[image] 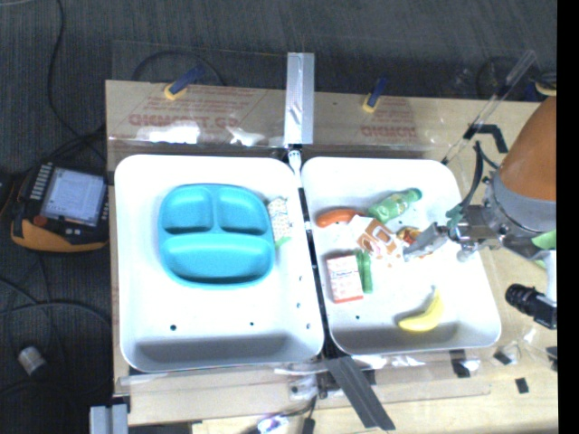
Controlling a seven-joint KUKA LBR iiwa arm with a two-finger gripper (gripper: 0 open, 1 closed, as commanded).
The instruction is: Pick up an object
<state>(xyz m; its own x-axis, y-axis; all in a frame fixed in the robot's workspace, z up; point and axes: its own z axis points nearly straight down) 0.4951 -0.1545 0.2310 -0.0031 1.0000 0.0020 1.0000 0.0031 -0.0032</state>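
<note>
Banana (422, 314): yellow, lying near the front edge of the right bin (470, 328).
Red packet (342, 277): flat on that bin's floor, left of centre, with a green stick (365, 272) just beside it.
Green bottle (395, 205): on its side toward the back, an orange-red piece (336, 215) to its left.
Gripper (418, 245): low over the right bin's middle, beside an orange-and-white wrapper (380, 239); whether its fingers are parted or closed, I cannot tell.
Left bin (136, 269): holds a blue divided tray (217, 233).
</note>
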